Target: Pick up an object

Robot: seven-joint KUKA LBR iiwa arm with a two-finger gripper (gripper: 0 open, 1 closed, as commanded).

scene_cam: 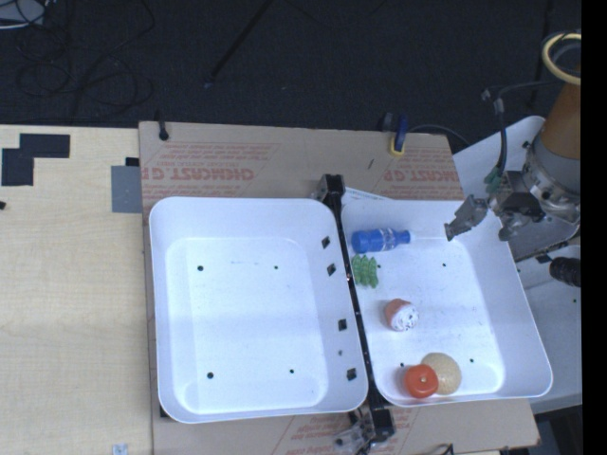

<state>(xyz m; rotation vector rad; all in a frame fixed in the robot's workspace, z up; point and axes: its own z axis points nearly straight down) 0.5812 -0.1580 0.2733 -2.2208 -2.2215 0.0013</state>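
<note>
Two white bins sit side by side on cardboard; the right bin (531,349) is taken as the landmark. The left bin (171,349) touches it along a black clip strip (343,282).

Contents of the right bin:
- Blue bottle (379,240), lying on its side at the bin's far left corner, cap end pointing toward the bin's middle.
- Green cluster (365,271), just nearer than the bottle, against the bin's left wall.
- Orange-and-white ball (400,315), near the bin's centre, apart from the green cluster.
- Orange cap (421,381) at the near edge of the bin, touching a tan round object (445,370) just to its right.

The gripper (488,214) hangs over the bin's far right rim, above bare floor, well apart from every object. One dark finger (465,220) points left toward the bottle; a second part lies to its right. The two look spread, with nothing between them, but the angle is poor and I cannot tell the gap for sure.

An orange band (566,121) shows on the arm beyond the bin's far right corner.
</note>
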